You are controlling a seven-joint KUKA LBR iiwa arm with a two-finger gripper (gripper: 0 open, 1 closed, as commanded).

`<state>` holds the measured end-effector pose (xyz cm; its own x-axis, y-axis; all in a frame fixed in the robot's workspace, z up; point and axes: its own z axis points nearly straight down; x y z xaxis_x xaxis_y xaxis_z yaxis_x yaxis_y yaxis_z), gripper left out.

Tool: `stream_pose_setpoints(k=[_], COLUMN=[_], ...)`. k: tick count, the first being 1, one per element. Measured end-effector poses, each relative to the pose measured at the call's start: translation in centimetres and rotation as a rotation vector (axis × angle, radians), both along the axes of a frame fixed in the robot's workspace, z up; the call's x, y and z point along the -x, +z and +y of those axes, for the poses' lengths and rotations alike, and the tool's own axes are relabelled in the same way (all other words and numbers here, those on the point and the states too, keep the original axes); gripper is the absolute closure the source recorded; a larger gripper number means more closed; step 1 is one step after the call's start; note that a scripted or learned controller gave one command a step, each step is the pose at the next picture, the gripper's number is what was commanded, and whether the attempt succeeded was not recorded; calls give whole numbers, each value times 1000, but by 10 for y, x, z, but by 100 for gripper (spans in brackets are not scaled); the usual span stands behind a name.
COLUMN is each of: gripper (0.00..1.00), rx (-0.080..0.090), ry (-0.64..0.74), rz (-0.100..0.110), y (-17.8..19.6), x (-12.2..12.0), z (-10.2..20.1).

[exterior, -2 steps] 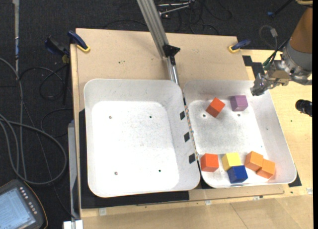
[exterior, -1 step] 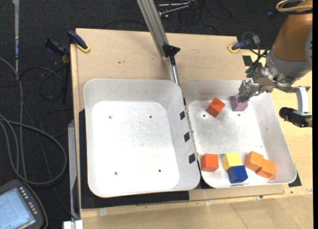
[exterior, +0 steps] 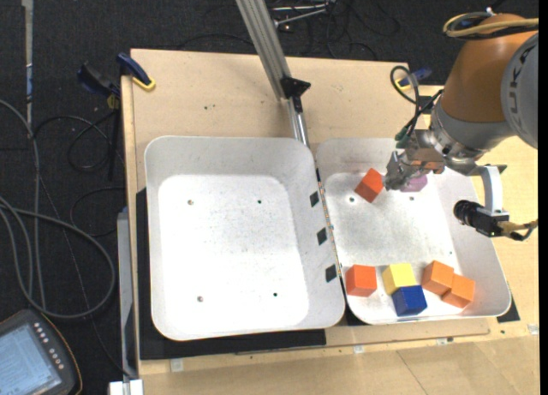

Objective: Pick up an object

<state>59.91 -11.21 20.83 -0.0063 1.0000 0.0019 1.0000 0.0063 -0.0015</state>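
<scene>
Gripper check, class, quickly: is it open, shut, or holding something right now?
Gripper: cannot be told. It sits low over the right bin, between the orange block and a purple object; nothing is seen held.

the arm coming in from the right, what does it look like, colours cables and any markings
The arm has a rounded orange band above a grey wrist section, and dark lettering shows on the grey casing at the frame's right edge. A yellowish cable loops over the top of the orange part, and a darker cable curls at its left side. The gripper is a small dark metal assembly below the wrist.
</scene>
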Motion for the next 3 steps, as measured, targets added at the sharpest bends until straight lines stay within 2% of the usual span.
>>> stream_pose_setpoints(k=[2,3], gripper=[100,100], rx=[-1,0], ry=[2,1], rz=[1,0], y=[-8,1], x=[31,50], z=[101,141])
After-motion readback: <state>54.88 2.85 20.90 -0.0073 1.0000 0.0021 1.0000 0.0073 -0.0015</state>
